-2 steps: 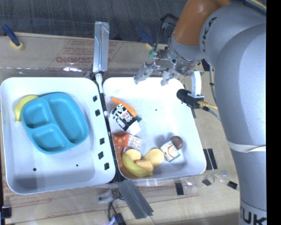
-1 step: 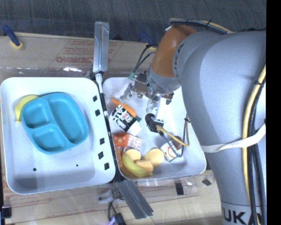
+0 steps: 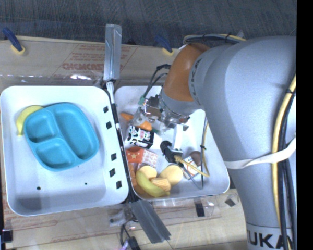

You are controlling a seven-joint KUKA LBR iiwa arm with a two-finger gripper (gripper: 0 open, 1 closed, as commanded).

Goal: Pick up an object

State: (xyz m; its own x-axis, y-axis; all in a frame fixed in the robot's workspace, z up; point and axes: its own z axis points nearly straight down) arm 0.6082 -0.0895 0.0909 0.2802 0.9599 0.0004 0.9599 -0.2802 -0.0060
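You would likely go for the small black-and-white pack (image 3: 140,136). It lies by the left wall of the right bin (image 3: 218,184), on top of a crowded heap, so it is easy to reach from above. The claw (image 3: 149,115) hangs just over the pack's top edge. You cannot tell if it touches the pack or how wide it is, and you can see nothing held in it. A banana (image 3: 147,185) lies lower in the same bin. The blue tray (image 3: 62,134) rests in the left bin (image 3: 52,194), well apart.
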